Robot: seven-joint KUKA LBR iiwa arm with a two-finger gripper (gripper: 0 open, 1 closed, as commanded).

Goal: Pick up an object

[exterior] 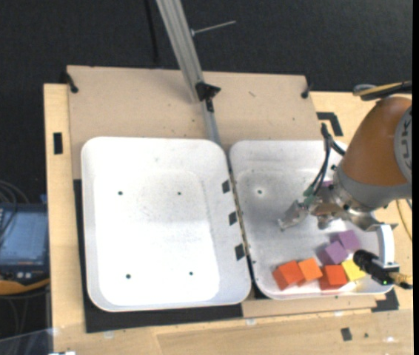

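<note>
Item: one grey arm point(376, 150) with orange band, entering from 3 o'clock and reaching over the right bin point(269, 168).

Pincer point(292, 219): hung low over the middle of the right bin, pointing toward 9 o'clock. Whether it stood open or closed could not be told; the metal parts were small and blurred against the white floor. Nothing was seen in its hold.

Contents, right bin: a cluster of blocks at the bin's 5 o'clock corner. Orange block point(289, 274) furthest toward 9 o'clock of the group; a second orange block point(310, 269) touching it; a red-orange block point(334, 276) just beside that; yellow block point(352, 269) next toward 3 o'clock; purple block point(339, 247) at 12 o'clock of the row, nearest the wrist.

Contents, left bin point(158, 220): a few dark specks only.

Desk point(187, 98): tan board beneath both bins; a slanted metal rail point(183, 39) running off toward 12 o'clock.

Step in hand, as judged: approach, before any grasp. The pincer sat apart from every block, over bare floor at roughly 10 o'clock of the cluster.

Next move, as judged: shift toward 5 o'clock, settle over a single block, likely the purple or an outer orange one, descend around it and close. The blocks touched one another, so a clean straddle called for picking an exposed edge.
</note>
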